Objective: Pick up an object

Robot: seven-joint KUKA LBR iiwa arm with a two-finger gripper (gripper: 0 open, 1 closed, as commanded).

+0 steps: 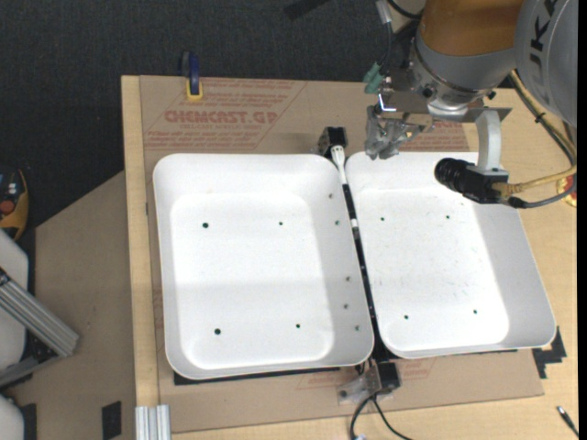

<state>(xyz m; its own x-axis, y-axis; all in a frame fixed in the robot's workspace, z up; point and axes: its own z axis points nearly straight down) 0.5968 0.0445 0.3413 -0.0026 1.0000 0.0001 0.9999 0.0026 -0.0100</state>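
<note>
Gripper [385, 145] hovering over right shallow white plastic bin's [514, 337] far rim | finger spread: you cannot tell | grasp advice: you are seeing nothing graspable.

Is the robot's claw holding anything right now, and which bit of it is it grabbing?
Nothing that I can see. The gripper hangs over the far rim of the right bin, and no object shows between its fingers.
</note>
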